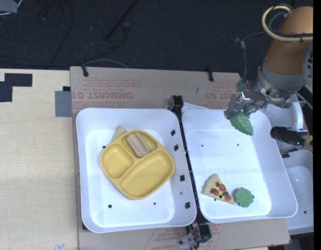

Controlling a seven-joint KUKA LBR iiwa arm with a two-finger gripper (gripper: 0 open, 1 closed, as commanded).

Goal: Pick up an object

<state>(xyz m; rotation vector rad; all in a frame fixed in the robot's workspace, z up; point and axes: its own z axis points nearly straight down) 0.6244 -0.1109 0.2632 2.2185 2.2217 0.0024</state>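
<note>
My gripper [243,110] hangs over the far right corner of the right bin [254,155], reaching in from the right. A knobbly green toy [242,123], shaped like a bunch of grapes, sticks out just below the fingers and looks pinched at its top end. It appears to hang a little above the bin floor. In the near part of the same bin lie a toy pizza slice [217,188] and a round green toy [244,197], side by side.
The left bin [90,191] holds a yellow divided plate [145,173] with a tan bread-like toy [138,144] in its far compartment. A black divider [182,155] runs between the bins. A black fitting [288,135] sits at the right bin's right rim.
</note>
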